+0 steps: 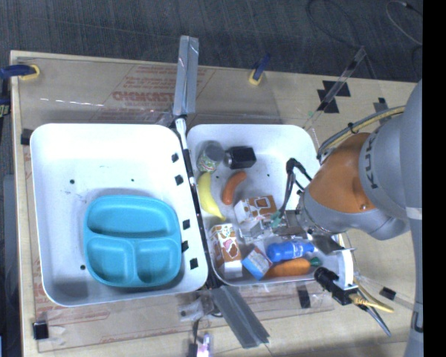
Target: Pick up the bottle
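Two white bins are sitting side by side on the wooden bench (97, 80), meeting at a grey divider strip.

Left bin (67, 162): holding one light-blue compartment tray (134, 238) with three sections, lying flat toward the near right corner. White floor around it bare apart from a few dark specks.

Right bin (282, 143): crowded along its left and near sides.

Arm (372, 177): grey body with orange band, reaching in from the right and hanging over the right bin's right edge. Gripper (291, 225) is sitting low over the clutter near the bin's middle; I cannot tell how it is set, since the wrist is covering it.

Banana (208, 193): yellow, lying along the left wall of the right bin.

Carrot-like orange piece (291, 269): lying along the near wall.

Bottle (288, 251): blue, lying on its side just above the orange piece, touching it, just below the gripper. Nothing visibly closing around it.

Sausage-shaped red-orange toy (233, 187): lying tilted, just right of the banana.

Small printed carton (225, 243): white and brown, near the left wall, below the banana.

Black block (241, 155): near the far wall, beside a greyish round can (209, 157).
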`<action>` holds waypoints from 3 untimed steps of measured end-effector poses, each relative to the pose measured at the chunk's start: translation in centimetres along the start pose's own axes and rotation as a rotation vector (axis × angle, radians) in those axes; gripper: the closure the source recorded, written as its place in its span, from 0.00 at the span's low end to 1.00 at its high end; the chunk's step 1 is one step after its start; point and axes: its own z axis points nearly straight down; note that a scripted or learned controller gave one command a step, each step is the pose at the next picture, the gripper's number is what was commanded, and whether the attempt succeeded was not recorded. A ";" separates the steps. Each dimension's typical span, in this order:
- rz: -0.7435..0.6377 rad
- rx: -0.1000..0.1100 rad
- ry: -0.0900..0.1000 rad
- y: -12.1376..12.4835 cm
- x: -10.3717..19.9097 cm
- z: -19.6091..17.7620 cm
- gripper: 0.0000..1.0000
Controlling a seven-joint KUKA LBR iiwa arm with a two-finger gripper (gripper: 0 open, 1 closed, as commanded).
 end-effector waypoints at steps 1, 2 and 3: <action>0.008 -0.001 0.001 -0.1 -0.1 -4.4 0.00; 0.011 0.000 0.000 0.0 0.0 0.0 0.00; 0.020 -0.001 0.000 0.0 0.0 0.0 0.00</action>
